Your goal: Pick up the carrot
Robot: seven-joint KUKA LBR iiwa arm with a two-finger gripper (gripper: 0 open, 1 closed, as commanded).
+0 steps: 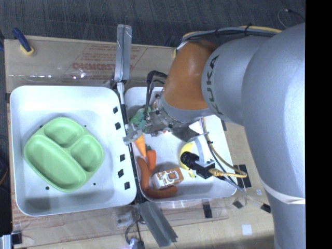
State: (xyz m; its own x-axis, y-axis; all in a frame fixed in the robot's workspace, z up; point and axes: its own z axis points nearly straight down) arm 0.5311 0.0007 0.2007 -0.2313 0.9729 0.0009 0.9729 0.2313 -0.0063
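One carrot [142,145] was seen at the left wall of the right bin [220,188], its upper end just below the jaws. The state of the jaws could not be told; the gripper [147,122] was largely hidden by the arm [249,82].

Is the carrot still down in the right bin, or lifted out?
Still down in the right bin. The carrot lies against the bin's left wall beside the sausage, under the pincer. Whether it is gripped: cannot tell.
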